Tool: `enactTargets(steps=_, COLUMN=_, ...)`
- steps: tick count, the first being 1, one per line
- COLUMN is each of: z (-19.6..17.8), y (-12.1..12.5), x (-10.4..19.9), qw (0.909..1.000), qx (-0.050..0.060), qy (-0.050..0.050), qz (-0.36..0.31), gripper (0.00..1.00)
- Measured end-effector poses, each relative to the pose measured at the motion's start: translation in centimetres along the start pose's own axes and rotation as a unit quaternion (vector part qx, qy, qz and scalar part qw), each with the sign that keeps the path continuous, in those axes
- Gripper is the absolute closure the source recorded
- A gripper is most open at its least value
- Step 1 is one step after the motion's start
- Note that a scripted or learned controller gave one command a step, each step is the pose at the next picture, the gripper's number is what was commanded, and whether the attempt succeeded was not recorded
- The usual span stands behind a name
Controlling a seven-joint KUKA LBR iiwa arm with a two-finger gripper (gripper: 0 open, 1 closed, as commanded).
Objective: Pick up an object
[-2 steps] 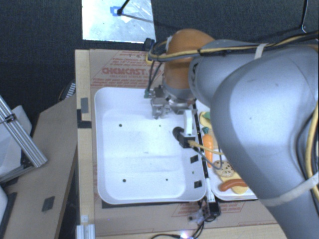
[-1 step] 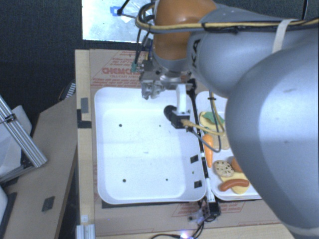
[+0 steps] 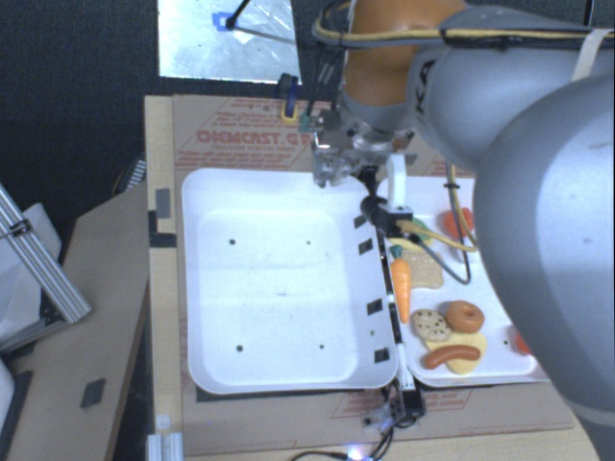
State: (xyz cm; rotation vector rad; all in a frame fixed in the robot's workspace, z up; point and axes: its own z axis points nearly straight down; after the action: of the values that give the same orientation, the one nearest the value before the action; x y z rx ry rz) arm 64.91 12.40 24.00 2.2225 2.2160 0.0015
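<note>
My gripper (image 3: 332, 169) hangs over the far right corner of the left white bin (image 3: 197, 286), under the orange wrist band. I see nothing in it. The right bin (image 3: 480, 377) holds the toy food: an orange carrot (image 3: 401, 287) along its left wall, a chocolate-chip cookie (image 3: 431, 327), a brown donut (image 3: 466, 315), a red sausage (image 3: 450, 356) on a yellow piece, a beige bread slice (image 3: 424, 269) and a red piece (image 3: 459, 223) farther back. The grey arm hides much of the right bin.
A black divider strip (image 3: 389, 286) with clips runs between the two bins. Both bins rest on a cardboard sheet (image 3: 240, 133). A shiny foil panel (image 3: 226, 27) lies behind the bench, and a metal rail (image 3: 38, 267) stands at the left.
</note>
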Motion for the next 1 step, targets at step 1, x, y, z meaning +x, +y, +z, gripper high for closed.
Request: enactTargets(steps=1, z=-5.33, y=-0.83, x=-9.40, qw=1.0000, qx=-0.002, qy=-0.001, qz=0.002, gripper=1.00)
